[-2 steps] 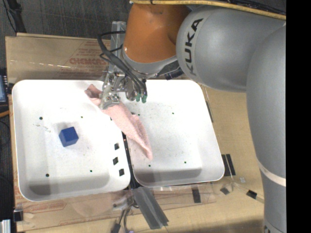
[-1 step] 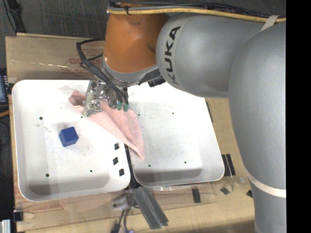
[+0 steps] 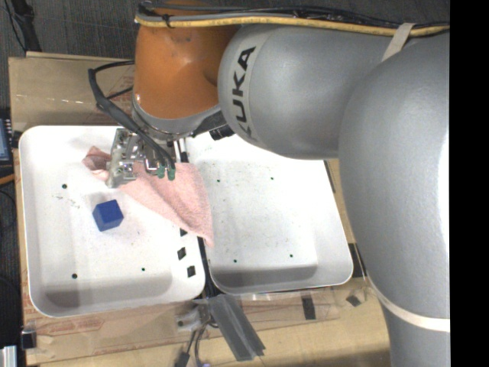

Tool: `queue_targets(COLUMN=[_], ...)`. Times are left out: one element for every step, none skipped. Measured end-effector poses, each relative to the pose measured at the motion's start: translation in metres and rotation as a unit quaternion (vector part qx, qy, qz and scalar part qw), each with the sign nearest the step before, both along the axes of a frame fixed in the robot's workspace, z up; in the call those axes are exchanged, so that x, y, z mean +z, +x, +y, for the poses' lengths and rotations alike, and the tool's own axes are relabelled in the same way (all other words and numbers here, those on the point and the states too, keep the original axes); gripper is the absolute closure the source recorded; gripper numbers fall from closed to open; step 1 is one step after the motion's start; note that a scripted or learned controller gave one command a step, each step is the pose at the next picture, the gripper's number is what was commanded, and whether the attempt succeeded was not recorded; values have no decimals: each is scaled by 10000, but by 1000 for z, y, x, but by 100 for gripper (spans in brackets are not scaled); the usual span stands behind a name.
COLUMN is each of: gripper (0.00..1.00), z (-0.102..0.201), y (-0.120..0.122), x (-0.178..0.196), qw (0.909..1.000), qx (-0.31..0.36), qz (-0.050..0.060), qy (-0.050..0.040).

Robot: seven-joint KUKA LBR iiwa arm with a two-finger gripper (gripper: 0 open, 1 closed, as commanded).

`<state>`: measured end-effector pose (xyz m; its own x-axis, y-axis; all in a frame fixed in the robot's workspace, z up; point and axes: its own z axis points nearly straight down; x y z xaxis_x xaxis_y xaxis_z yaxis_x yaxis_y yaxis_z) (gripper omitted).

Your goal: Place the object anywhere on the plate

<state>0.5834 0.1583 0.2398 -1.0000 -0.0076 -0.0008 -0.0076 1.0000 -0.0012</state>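
Blue cube: this is the likeliest task object, a small block resting on the floor of the left bin, apart from everything else. No plate can be identified with certainty; the destination may be hidden or may be one of the white surfaces.

Just above and right of the cube lies a pink cloth. It starts near the upper left of the left bin, runs diagonally down, and drapes over the shared rim toward the right bin.

The end effector hangs over the upper part of the cloth, pointing downward, near the cube but not touching it. Its metal fingers overlap the cloth in this view; whether they are open, closed, or pinching the fabric cannot be determined.

Step in hand, as a judgement: approach or grasp, with no object visibly secured. The next move calls for centring the end effector over the cube, clear of the cloth, before descending.

Arm pose: the grey arm reaches in from the right, its orange band above the wrist over the top edge of the left bin. The desk shows beyond the bins.
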Motion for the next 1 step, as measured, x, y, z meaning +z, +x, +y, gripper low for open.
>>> queue_targets(gripper=[100], z=[51], y=[-11], x=[-7], qw=[10000], qx=[2], qz=[1], qy=[1])
